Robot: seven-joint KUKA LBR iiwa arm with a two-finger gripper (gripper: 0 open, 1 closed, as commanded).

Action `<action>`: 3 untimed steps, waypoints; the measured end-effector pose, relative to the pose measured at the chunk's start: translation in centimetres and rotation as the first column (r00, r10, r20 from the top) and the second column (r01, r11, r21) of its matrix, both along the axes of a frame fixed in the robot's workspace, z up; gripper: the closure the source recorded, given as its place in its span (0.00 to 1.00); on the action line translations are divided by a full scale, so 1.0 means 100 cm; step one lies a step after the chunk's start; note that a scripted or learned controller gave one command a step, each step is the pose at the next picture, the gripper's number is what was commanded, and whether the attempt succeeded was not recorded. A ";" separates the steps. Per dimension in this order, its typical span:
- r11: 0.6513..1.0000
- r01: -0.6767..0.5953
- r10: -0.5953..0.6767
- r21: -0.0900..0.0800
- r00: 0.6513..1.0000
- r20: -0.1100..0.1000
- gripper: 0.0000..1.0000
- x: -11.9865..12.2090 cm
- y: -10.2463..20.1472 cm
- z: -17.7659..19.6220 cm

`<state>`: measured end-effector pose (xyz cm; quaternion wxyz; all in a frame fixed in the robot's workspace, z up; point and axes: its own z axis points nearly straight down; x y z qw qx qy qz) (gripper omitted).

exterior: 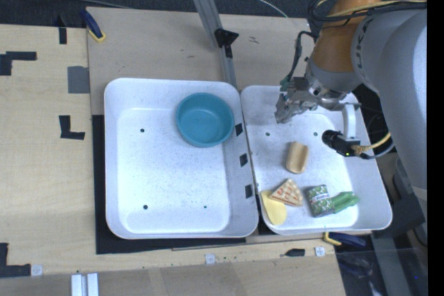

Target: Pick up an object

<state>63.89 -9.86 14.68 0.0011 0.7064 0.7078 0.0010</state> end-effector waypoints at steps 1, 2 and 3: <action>1.000 0.000 0.000 0.000 1.000 0.001 1.00 0.007 -0.001 0.045; 1.000 0.000 0.000 0.000 1.000 0.002 1.00 0.016 0.006 0.097; 1.000 -0.004 0.004 0.002 1.000 -0.006 1.00 0.003 0.065 0.086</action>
